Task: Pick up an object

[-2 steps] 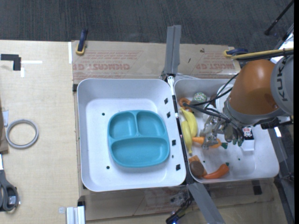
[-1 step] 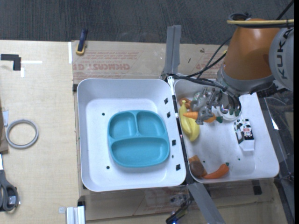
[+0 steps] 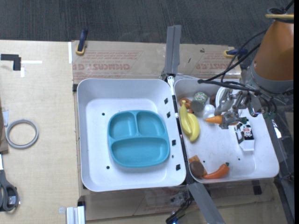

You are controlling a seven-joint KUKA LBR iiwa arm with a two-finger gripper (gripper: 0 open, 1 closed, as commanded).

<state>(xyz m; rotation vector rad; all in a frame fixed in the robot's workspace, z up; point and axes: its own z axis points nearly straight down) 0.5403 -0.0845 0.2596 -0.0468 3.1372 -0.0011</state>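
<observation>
The metal two-finger gripper (image 3: 230, 117) hangs low at the right white bin's (image 3: 261, 171) twelve o'clock, finger state impossible to tell, small orange carrot (image 3: 215, 119) just at its nine o'clock, apparently unlifted, so the pick looks undone.

Two bins sit side by side on the bench: the left bin (image 3: 88, 139) holds a divided plate (image 3: 138, 138) at its middle. In the right bin (image 3: 261, 169) a banana (image 3: 189, 123) lies along the left wall, a carrot (image 3: 217, 171) near the front edge.
</observation>
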